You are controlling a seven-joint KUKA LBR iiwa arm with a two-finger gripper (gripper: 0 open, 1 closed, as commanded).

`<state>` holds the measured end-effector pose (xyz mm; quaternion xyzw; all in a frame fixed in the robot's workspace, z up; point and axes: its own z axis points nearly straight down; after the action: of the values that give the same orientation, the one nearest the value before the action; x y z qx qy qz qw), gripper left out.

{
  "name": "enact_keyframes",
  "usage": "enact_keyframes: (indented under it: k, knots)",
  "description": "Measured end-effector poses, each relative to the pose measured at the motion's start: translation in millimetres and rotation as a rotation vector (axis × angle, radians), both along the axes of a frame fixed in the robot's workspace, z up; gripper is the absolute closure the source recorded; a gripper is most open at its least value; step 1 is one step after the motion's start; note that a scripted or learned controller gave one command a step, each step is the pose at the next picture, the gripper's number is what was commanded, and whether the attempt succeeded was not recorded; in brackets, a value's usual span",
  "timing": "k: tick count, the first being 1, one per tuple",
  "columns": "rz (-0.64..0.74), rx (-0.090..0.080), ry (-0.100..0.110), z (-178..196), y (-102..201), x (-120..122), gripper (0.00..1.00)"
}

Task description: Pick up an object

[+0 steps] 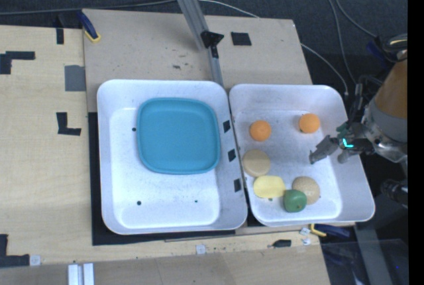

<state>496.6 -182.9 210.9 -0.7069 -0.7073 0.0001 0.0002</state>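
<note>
The fingers (322, 150) stand spread apart with nothing between them, the gripper (329, 151) hanging over the right bin (289, 93) at its 3 o'clock edge. Nearest candidates: the orange ball (309, 122) at 11 o'clock from the gripper, and the tan lump (307, 187) at 7 o'clock, which touches the green ball (295, 201). The orange ball sits apart from everything, so it looks the safer pick: centre over it, descend straight, and close only once the fingers straddle it, since it may roll.
</note>
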Motion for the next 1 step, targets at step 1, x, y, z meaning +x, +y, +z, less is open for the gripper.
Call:
enact_keyframes:
  k: [1]
  knots:
    - [0.0, 0.0, 0.0, 0.0, 0.0, 0.0, 0.0]
